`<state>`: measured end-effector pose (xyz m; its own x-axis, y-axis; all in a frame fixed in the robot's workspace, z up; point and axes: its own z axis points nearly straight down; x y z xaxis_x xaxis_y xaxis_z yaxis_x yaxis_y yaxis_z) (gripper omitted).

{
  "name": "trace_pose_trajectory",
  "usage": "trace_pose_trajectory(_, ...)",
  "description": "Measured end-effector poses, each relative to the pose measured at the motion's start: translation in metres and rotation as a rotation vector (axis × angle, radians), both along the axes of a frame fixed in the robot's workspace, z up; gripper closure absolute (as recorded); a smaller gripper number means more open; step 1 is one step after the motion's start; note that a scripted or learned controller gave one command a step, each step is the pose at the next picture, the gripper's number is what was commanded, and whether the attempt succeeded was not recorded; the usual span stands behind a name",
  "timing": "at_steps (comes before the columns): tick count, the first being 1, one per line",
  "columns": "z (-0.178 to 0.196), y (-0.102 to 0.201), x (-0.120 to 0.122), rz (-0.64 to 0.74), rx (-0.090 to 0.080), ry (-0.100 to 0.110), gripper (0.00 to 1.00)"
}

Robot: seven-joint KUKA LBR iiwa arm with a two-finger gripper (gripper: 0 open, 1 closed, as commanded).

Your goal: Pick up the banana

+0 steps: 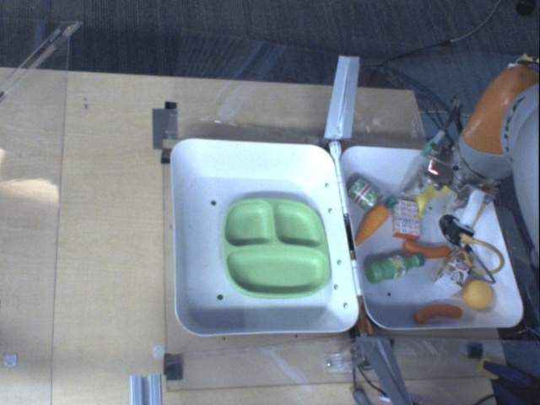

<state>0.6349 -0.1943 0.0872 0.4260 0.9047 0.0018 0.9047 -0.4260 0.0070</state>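
Two white bins sat side by side on the pale wooden counter (93,251). The left bin (198,226), in the middle of the frame, held a green divided plate (275,246) lying flat near its centre. The right bin (506,315), at the right of the frame, was crowded with small things.

The grey arm with its orange band (491,115) came in from the upper right, and the tool (436,165) hung over the upper part of the right bin. Whether the tool was open or closed could not be told, as its tip was small and blurred among wires.

The banana (424,197) showed as a small yellow shape in the upper middle of the right bin, just below the tool and just beside a red and white packet (406,218). Whether the tool touched it could not be told.

To the left of the packet lay a carrot (372,222), tilted, with a green and white can (364,192) above it. Lower down lay a green bottle (392,267) on its side, a red sausage (427,249) just above it to the right, and a brown sausage (438,313) near the bottom rim. A yellow lemon (477,294) sat in the lower right corner.
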Motion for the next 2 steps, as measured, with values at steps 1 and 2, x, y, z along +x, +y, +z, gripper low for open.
trace_pose_trajectory(1,0.014,0.001,0.003,0.006,-0.004,-0.008,1.00)
trace_pose_trajectory(2,0.161,0.041,0.024,0.042,-0.001,-0.002,1.00)
